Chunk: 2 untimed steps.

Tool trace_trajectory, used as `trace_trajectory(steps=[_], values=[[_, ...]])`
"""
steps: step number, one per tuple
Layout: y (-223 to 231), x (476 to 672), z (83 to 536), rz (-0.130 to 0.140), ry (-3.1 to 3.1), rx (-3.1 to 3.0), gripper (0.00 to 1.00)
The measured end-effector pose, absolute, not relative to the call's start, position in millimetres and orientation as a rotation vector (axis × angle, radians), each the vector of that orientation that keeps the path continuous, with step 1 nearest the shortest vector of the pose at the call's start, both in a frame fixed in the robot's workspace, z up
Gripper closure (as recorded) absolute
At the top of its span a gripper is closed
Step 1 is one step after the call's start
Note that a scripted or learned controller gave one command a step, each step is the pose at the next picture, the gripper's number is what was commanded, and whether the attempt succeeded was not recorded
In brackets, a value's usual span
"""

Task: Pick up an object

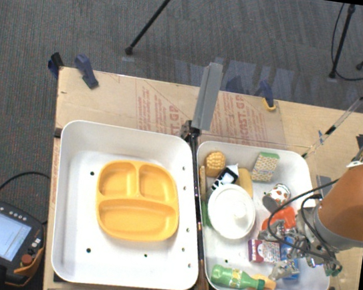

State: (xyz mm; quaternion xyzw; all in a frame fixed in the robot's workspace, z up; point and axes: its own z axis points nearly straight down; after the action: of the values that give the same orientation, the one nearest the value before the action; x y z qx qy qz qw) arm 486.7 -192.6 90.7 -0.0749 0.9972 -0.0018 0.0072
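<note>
My gripper [291, 257] is low in the near right corner of the right bin [301, 160], below the arm's orange band [355, 201]. It hangs over a cluster of small items: a pink and white packet [263, 251], an orange piece [280, 220] and a blue piece [290, 273]. Wrist parts and cables hide the gripper's tips, so I cannot tell whether anything is in it. A green bottle [237, 278] lies on its side along the bin's near wall, just left of the gripper.
The right bin also holds a white bowl [231, 211], a corn cob [215, 161], a green-topped sponge [265, 166], a black and white toy [227, 176] and a small round toy [280, 192]. A yellow divided plate [138, 200] lies in the left bin [65, 225].
</note>
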Motion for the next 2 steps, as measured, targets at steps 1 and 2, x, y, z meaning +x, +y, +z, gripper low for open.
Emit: trace_trajectory(steps=[1,2], values=[[-120,526.4,86,0.007,3.125,-0.346,0.00],[-156,519.2,87,0.003,3.078,-0.622,0.00]])
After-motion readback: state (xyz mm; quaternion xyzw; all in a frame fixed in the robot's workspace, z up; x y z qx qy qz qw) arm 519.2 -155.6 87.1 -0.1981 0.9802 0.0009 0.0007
